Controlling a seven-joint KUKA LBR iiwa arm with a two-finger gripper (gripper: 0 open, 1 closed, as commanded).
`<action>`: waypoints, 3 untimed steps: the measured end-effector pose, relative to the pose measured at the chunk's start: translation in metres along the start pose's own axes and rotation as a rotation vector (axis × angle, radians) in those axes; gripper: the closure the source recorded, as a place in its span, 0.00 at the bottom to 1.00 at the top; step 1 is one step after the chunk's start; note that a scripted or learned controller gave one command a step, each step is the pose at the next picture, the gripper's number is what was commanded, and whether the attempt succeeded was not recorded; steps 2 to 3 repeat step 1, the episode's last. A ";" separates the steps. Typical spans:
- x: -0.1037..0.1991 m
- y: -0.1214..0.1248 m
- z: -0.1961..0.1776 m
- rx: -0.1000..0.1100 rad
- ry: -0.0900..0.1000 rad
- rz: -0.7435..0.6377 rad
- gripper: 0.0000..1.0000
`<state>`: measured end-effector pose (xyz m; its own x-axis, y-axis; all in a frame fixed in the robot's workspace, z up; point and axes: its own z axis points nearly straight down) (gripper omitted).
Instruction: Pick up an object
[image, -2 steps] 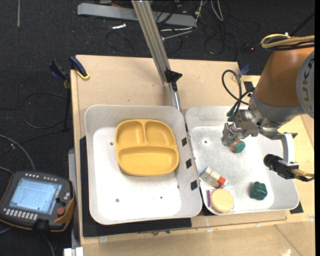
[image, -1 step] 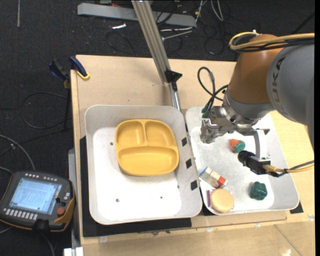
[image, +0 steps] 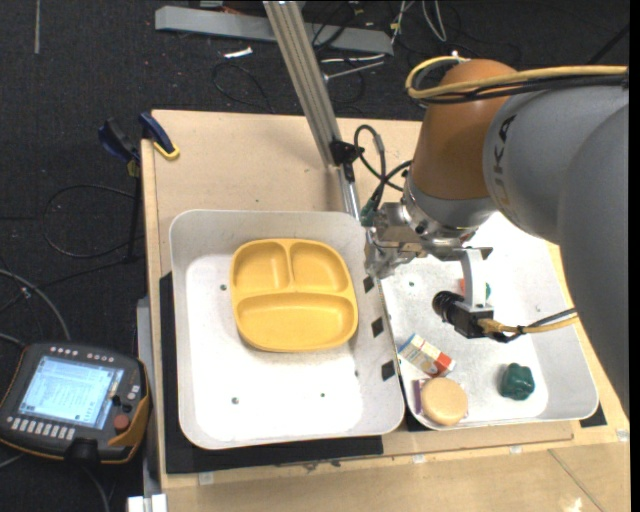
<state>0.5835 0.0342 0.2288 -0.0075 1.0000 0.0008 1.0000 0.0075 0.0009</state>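
Tan round roll in the near left corner of the right bin. Small white-and-red box just beside it, on its far side. Dark green lump near the near right corner. Yellow divided plate in the left bin, toward its far edge. Gripper over the right bin's left edge; whether spread or pressed together cannot be told.

The grey arm, cropped at the right edge, hides the right-hand bin's far half.
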 end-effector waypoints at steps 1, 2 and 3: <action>0.055 0.009 -0.013 -0.002 0.001 -0.001 1.00; 0.055 0.009 -0.013 -0.002 0.001 -0.001 1.00; 0.055 0.009 -0.013 -0.002 0.001 -0.001 1.00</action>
